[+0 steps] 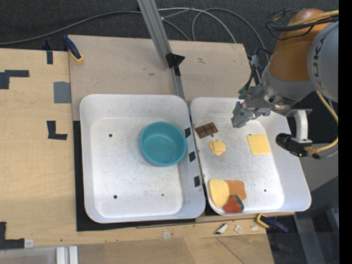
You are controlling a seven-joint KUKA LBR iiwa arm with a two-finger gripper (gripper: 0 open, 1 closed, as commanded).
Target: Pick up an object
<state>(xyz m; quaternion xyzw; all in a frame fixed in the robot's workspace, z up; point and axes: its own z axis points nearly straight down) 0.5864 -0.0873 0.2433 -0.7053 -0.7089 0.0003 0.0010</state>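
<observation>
Your candidates for pickup all lie in the right bin [286, 199], at the right-centre of the frame. A brown waffle-patterned block [207, 130] sits near that bin's upper-left corner, and just below it, slightly apart, is a small pale yellow lump [218, 147]. A flat yellow square [258, 144] lies to the right of the lump, near the bin's middle. Along the bin's lower-left edge you see a pale yellow rounded piece [219, 191] touching an orange piece [237, 188], with a red item [234, 204] tucked against both at the bottom.

The gripper [240, 117] hangs over the upper part of the right bin, above and left of the yellow square and to the right of the brown block. You cannot tell from this angle whether its fingers are spread or closed; they read as one dark grey mass, and nothing appears to be between them. The grey arm with its orange band [294, 54] enters from the upper right of the frame.

In the left bin [104, 147], a teal bowl [163, 143] stands upright near the right wall. A grey metal pole [157, 26] runs from the top centre down to the seam between the bins. Black cables [209, 21] loop across the dark floor at top.
</observation>
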